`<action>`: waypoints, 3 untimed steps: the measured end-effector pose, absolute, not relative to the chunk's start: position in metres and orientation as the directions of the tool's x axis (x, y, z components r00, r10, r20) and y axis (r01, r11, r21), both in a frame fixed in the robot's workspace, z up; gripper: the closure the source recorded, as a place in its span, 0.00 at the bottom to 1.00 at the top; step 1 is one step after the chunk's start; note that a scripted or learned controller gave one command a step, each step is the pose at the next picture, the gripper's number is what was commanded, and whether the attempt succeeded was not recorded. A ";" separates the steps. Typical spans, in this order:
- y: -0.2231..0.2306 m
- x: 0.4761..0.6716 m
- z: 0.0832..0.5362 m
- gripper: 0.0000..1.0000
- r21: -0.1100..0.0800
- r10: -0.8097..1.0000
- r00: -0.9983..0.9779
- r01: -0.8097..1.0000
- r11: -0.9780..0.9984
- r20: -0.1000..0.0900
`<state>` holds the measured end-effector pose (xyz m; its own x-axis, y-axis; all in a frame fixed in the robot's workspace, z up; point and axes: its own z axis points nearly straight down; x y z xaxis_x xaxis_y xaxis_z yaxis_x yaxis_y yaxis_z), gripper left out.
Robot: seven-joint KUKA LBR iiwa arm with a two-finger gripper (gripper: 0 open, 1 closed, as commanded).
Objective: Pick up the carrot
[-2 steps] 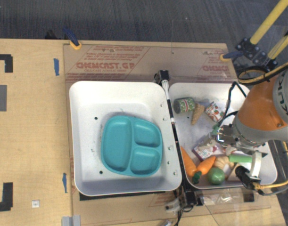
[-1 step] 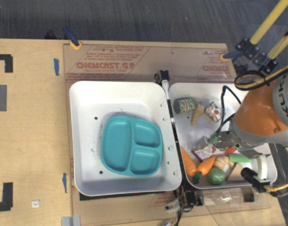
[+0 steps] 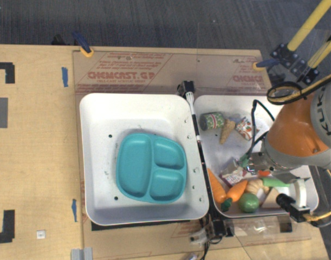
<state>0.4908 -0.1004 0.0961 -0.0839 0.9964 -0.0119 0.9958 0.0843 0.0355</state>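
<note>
- We're looking down on two bins: the left bin point(image 3: 95, 145) carries a teal tray point(image 3: 151, 168), the right bin point(image 3: 208, 104) is crowded with toy food.
- The carrot point(image 3: 235, 191) lies toward 6 o'clock in the right bin, tilted, green top at its lower end, apparently touching a green lime point(image 3: 250, 202).
- A second orange piece point(image 3: 216, 184) sits at its 9 o'clock, against the bin wall.
- The gripper point(image 3: 251, 166) hangs at about 1 o'clock from the carrot, near it, over a wrapper point(image 3: 232, 174).
- We cannot tell how the fingers stand; clutter and the wrist hide them.
- Nothing orange sits between them, so we judge the pick not yet made: descent, closing and lifting all remain.
</note>
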 end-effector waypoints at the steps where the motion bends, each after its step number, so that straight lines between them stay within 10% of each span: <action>1: -0.101 0.491 0.096 0.00 0.031 0.894 -0.448 0.893 0.449 -0.019; 2: -0.101 0.491 0.096 0.00 0.027 0.809 -0.587 0.809 0.587 -0.022; 3: -0.104 0.498 0.114 1.00 0.042 0.812 -0.582 0.811 0.584 -0.040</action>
